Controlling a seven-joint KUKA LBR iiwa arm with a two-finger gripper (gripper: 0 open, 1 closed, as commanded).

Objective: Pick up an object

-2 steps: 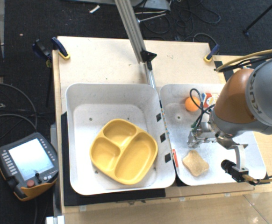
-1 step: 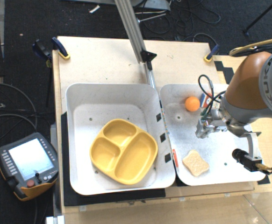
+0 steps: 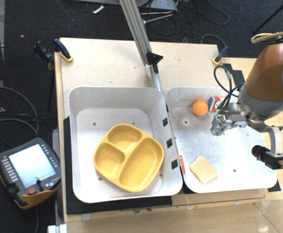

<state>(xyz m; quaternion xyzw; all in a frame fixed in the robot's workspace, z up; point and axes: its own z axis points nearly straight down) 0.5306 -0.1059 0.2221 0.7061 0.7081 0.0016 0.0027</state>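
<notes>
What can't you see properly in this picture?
- Gripper, camera view: too small and blurred to tell how its fingers stand.
- Red and blue thing beside the orange ball: the arm covers part of it, so I can't name it.
- Arm: cut off by the right edge.

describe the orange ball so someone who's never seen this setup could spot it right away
Find the right-hand white bin, the one the arm reaches into. Near its far edge, just left of the gripper, sits the small orange ball. It is round and bright orange, unlike the flat, pale bread slice at the bin's near edge.
</notes>
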